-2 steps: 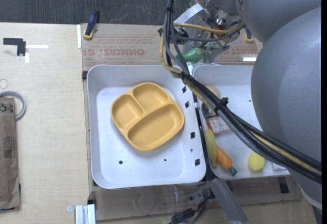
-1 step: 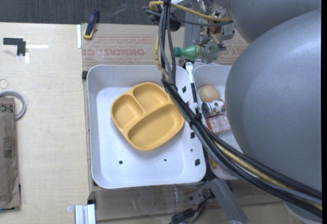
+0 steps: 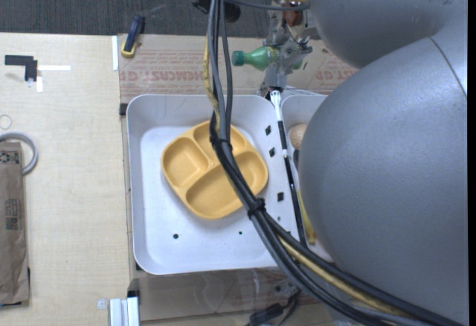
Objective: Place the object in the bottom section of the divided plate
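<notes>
While your arm (image 3: 387, 153) looms over the right bin (image 3: 297, 105), its tool (image 3: 286, 56) grips a green bottle (image 3: 253, 58) above the bins' far edge.

On the pale wooden bench (image 3: 67, 168) we see a brown paper packet (image 3: 13, 220) at the left edge, with a grey ring (image 3: 26, 152) touching its top. A small black bracket (image 3: 22, 64) lies farther up, and a yellow-and-blue tool (image 3: 133, 36) rests near the left white bin (image 3: 149, 243).

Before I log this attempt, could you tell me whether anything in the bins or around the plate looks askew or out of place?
The yellow divided plate sits rotated in the left bin, its dividers running diagonally. A green bottle-shaped object lies sideways at the gripper, beyond the bins.
</notes>
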